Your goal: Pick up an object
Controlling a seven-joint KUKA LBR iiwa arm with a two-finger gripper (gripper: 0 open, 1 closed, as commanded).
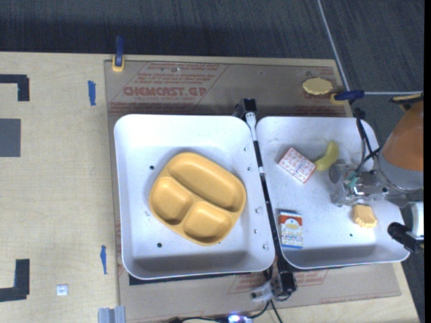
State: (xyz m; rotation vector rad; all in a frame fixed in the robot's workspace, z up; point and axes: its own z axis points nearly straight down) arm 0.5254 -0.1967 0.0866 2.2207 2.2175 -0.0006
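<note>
- Bench (54, 180): light wood surface carrying two shallow white bins side by side on a brown board (175, 86) printed with red lettering.
- Left bin (131, 140): holds one yellow sectioned tray (196, 197), upside down, three rounded humps showing, lying near the bin's centre.
- Right bin (316, 247): holds four small items.
- Pink-and-white patterned box (296, 164): lies flat in the upper left part of the right bin.
- Yellow banana-shaped piece (328, 156): lies just beside the patterned box, toward the arm.
- Small orange-and-white carton (290, 229): lies against the bin's left wall, near the front.
- Pale yellow lump (364, 214): lies near the right side of the bin, just in front of the gripper.
- Gripper (345, 187): sits low over the right bin, between the banana-shaped piece and the pale lump; the metal parts are blurred, and I cannot tell whether the fingers are apart or together. Nothing is seen between them.
- Arm (404, 150): enters from the right, orange band visible above the wrist.
- Tan disc (317, 86): rests on the board behind the right bin.
</note>
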